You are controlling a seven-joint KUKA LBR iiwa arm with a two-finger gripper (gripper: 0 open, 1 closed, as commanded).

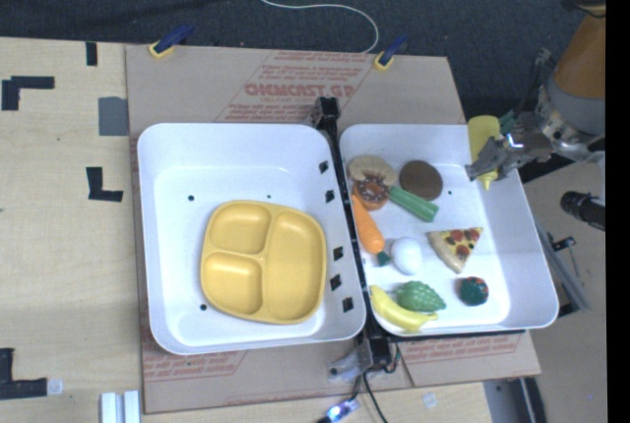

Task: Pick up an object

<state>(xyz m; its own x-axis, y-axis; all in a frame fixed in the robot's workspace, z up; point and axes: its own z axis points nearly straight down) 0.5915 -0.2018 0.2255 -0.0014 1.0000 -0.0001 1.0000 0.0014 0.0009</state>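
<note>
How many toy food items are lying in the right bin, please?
8, possibly more hidden: donut, brown disc, green stick, carrot, white egg, pizza slice, banana touching the green bumpy piece. The dark green ball is unclear.

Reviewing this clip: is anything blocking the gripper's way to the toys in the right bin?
Nothing visible does. The two-finger gripper sits at the upper right rim of the right shallow white bin, with bare floor between it and the nearest toys, the round brown cookie and the triangular pizza slice.
</note>
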